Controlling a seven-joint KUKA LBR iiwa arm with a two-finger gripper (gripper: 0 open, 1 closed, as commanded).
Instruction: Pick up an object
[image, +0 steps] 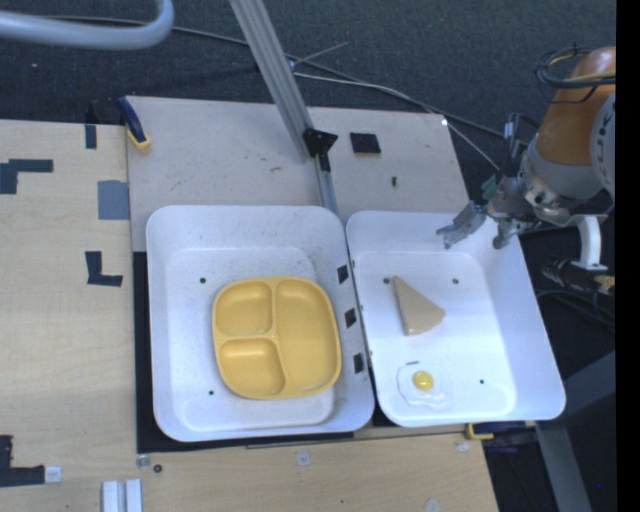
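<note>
Arm: the grey arm with its orange band (583, 62) comes in from the right side of the camera view, its wrist above the far right corner of the right bin.
Gripper: the gripper (480, 229) hangs over the far right rim of the right bin (520, 300), at the bin's upper edge.
Fingers: two fingers (455, 227) point down and apart, released, with nothing between them.
Right bin: a shallow white bin on the counter (230, 160), touching the left bin along its left wall.
Wedge: a tan wedge-shaped piece (415, 306), like a slice of cheese or bread, lies flat near the middle of the right bin, its tip pointing toward the far rim; it sits nearer the camera than the gripper and apart from it.
Fried egg: a toy fried egg (421, 383), white with a yellow yolk, lies in the right bin near its front rim, just nearer the camera than the wedge and not touching it.
Left bin: a white bin (180, 240) just left of the right bin.
Yellow plate: a yellow plate with three compartments (277, 336) lies in the left bin, toward that bin's front and toward the right bin.
Rail: a grey metal rail (285, 85) slants across the counter beyond the right bin's far left corner.
</note>
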